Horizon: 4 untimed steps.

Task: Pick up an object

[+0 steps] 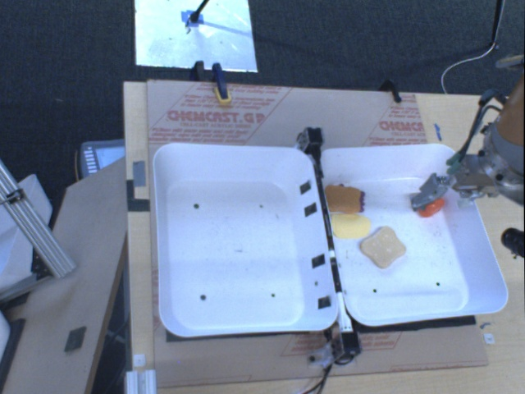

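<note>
The right bin (459,298) holds several small objects. A brown block with a purple edge (344,197) lies near the divider, and a flat yellow piece (351,226) sits just below it. A tan, lobed, cookie-like piece (383,247) rests nearer the bin's middle. A small red-orange object (433,208) lies toward the bin's upper right. My gripper (429,194) comes in from the right and hangs directly over that red-orange object, touching or almost touching its top. Part of the object is hidden under the gripper's grey tip.
The left bin (164,220) sits beside the right one, joined by a row of black clips (316,212). A shiny metal sheet (195,23) lies beyond the bench. A white cable (467,60) loops at the upper right, near the arm.
</note>
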Tool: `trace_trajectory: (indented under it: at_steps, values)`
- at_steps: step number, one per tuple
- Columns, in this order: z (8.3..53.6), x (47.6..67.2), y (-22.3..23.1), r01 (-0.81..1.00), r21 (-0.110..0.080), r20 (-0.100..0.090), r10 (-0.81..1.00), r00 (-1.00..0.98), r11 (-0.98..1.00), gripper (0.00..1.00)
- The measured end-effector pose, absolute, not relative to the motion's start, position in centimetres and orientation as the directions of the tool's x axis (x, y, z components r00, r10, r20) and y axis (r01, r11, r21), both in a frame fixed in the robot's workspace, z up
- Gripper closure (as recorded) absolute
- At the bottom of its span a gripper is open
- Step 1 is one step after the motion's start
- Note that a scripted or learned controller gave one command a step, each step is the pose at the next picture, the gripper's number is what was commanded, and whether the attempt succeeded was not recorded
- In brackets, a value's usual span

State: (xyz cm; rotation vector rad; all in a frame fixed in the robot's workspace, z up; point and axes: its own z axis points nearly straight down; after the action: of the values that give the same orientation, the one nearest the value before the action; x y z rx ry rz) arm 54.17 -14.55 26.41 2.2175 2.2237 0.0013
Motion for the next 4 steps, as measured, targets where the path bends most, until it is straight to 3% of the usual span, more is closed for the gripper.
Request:
trace_trajectory:
  at_steps: [1,2,3,4]
  values:
    - [27.5,54.3,-14.5,1.0,0.004,0.0,1.0,-0.005,0.005,1.0]
    - [39.2,54.8,-7.2,1.0,0.016,0.0,1.0,-0.013,0.013,1.0]
    - [41.0,54.0,1.7,1.0,0.005,0.002,1.0,-0.013,0.013,1.0]
    - [40.4,50.8,8.2,1.0,0.001,0.002,1.0,-0.011,0.011,1.0]
